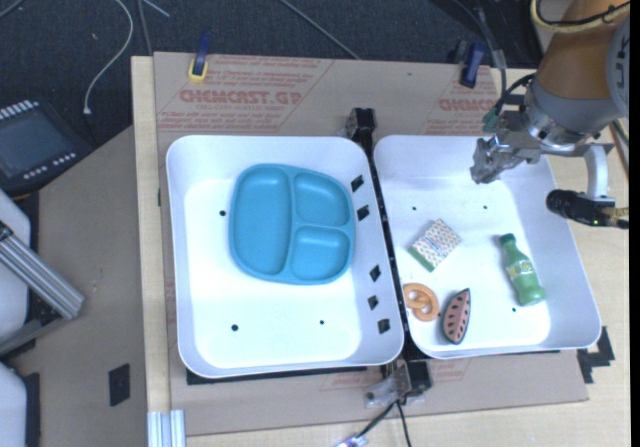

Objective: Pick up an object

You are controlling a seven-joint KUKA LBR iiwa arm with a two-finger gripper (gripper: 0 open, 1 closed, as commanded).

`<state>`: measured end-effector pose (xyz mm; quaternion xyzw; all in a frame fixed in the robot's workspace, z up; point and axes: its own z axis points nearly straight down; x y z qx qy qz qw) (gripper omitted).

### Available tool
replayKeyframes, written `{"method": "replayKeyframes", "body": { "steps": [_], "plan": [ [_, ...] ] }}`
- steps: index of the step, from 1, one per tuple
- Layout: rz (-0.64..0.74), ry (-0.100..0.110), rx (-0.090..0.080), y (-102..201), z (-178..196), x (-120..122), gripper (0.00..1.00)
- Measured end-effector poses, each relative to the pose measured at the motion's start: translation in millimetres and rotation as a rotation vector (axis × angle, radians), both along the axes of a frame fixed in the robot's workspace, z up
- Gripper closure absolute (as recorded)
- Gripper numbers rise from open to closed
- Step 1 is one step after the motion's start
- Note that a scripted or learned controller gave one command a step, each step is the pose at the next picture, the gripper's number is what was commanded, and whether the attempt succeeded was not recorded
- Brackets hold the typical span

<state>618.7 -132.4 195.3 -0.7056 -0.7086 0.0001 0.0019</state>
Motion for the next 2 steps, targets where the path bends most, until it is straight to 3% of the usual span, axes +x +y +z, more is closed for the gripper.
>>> {"method": "replayKeyframes", "body": {
  "steps": [2],
  "plan": [
    [0.001,0.001,0.001,93.3,-5.8,-28.8,1.00]
  ]
}}
